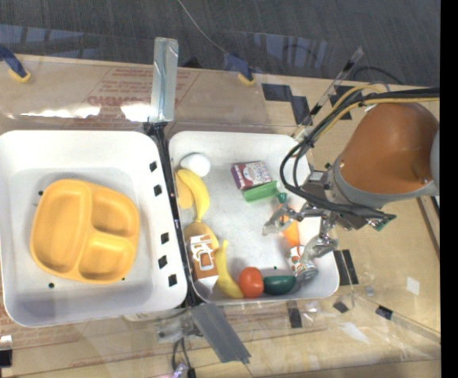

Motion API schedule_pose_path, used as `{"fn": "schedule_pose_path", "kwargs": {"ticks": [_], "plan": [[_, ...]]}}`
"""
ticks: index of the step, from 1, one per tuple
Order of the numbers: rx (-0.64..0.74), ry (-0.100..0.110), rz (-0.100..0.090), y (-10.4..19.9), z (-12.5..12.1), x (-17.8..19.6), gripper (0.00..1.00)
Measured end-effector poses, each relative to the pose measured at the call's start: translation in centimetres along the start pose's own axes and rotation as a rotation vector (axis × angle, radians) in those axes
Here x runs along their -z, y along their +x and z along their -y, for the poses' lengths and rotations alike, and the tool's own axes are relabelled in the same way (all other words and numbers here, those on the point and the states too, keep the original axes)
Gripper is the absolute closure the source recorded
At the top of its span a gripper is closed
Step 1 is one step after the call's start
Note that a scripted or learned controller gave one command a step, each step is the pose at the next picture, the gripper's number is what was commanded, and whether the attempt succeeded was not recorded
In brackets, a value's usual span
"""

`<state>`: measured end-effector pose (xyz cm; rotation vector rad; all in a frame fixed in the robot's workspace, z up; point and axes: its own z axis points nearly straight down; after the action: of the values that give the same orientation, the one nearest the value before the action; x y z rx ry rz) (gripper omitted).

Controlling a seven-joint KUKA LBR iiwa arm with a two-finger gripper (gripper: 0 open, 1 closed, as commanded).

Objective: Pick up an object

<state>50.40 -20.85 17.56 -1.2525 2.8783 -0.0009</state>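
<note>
1. The gripper (298, 235) is seen right of centre in the frame, its fingers spread around a small orange object (292, 234) in the right bin (229, 144).
2. The object is judged light and smooth (possibly slippery); a hold across its middle is advised.

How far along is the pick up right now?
Done: the arm has reached into the right bin, its claw low beside an orange item. In hand: nothing visibly gripped. Left: grasping and lifting; the bananas and tomato lie in the bin.
</note>
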Motion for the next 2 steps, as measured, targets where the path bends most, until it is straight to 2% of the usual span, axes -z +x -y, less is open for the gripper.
{"fn": "schedule_pose_path", "kwargs": {"ticks": [1, 2], "plan": [[0.078, -0.011, 0.001, -1.9, 1.5, -7.7, 0.0], [0.084, -0.005, 0.002, -2.1, 1.7, -6.4, 1.0]]}}
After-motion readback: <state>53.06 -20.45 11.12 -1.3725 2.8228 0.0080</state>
